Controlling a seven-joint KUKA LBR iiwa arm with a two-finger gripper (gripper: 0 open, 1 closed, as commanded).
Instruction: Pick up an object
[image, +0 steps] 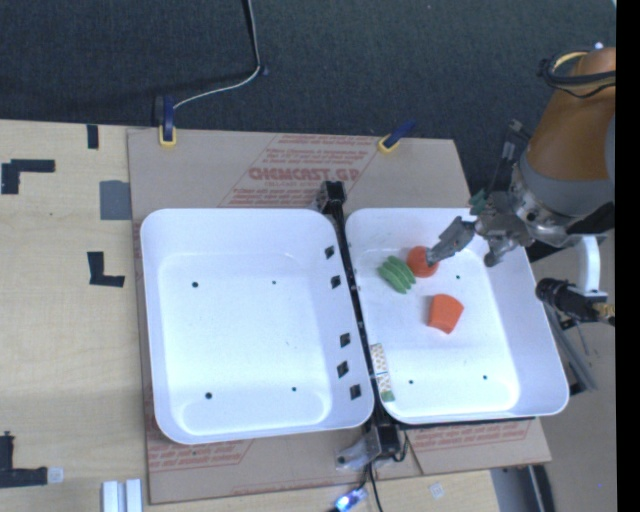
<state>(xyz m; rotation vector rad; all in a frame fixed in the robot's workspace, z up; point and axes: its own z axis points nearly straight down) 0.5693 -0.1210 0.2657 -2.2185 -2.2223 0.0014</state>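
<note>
Seemingly hovering over the right bin (520, 385), with the gripper (470, 243) spread wide, fingers (447, 241) apart and clamping nothing. Reaching one fingertip to just beside a small red round object (421, 263), itself touching a green ridged object (397, 274). Lying a little nearer the camera, an orange block (445, 312). Sitting alongside on the bench (60, 300), the left bin (240, 330).
</note>
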